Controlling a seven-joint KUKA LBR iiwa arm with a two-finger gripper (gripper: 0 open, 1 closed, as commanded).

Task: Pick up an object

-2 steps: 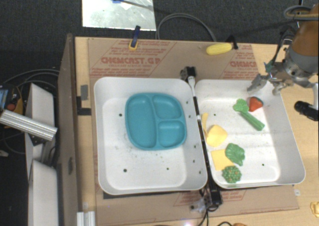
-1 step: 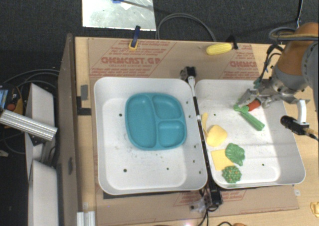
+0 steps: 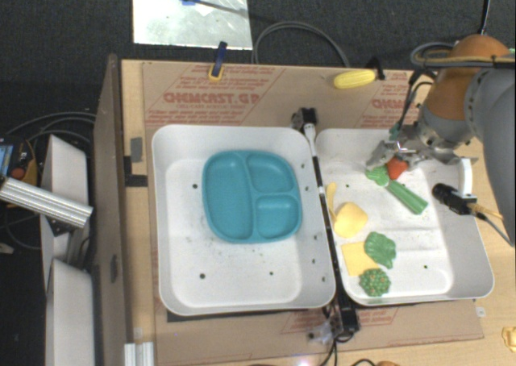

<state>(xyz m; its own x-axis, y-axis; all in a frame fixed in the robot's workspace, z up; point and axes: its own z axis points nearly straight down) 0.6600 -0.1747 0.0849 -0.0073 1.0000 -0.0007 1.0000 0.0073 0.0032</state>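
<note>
Tool (image 3: 393, 158) low in right bin (image 3: 472, 272), upper part, over a small red-orange piece (image 3: 397, 169) touching a green stick-shaped toy (image 3: 403, 192); whether its grip is apart or together cannot be told. Nearer: yellow pieces (image 3: 350, 219), green leafy toy (image 3: 380, 248), green bumpy ball (image 3: 374, 281). Left bin (image 3: 177, 276) carries a teal divided plate (image 3: 251, 196).

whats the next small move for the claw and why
Probably lower a little and close. The claw hangs at the upper end of the right bin, right over a small red piece beside a green stick; a grip isn't evident.
</note>
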